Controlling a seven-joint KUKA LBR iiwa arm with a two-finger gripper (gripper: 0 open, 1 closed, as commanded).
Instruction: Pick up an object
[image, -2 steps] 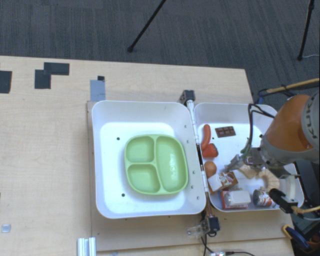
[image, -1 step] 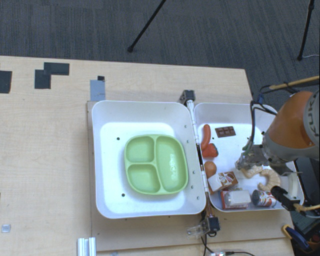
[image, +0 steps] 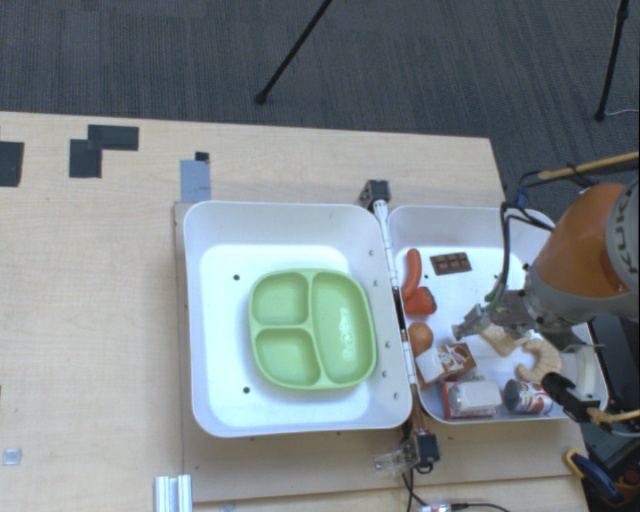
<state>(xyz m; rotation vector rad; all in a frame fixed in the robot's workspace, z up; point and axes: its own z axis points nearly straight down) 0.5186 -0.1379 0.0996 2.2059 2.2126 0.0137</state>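
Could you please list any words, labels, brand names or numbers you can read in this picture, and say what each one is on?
No text can be read.
The small box and the can in the right bin carry coloured printing, too small and blurred to read.
The white packet shows a red stripe, with no legible letters.
The green tray in the left bin bears no marking.
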